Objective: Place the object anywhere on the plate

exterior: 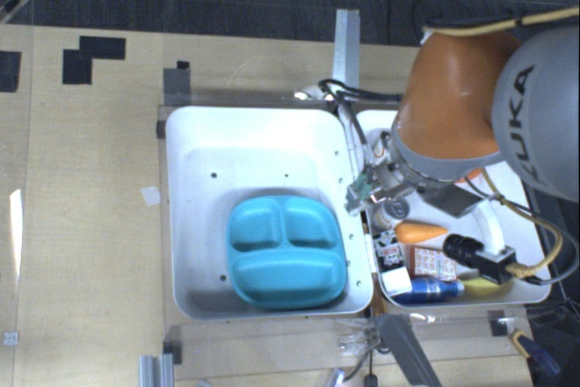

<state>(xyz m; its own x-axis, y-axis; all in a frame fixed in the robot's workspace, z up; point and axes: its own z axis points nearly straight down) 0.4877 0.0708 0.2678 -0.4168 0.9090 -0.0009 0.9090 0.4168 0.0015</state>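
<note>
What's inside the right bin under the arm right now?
In the right bin, near the front wall: a carrot, a small printed box and a blue bottle. The arm covers the rest of it.

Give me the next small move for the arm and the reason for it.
Probably lower the arm toward the carrot in the right bin to attempt a grasp. The arm hangs over that bin among its cluttered items, while the blue plate in the left bin has nothing on it yet.
</note>
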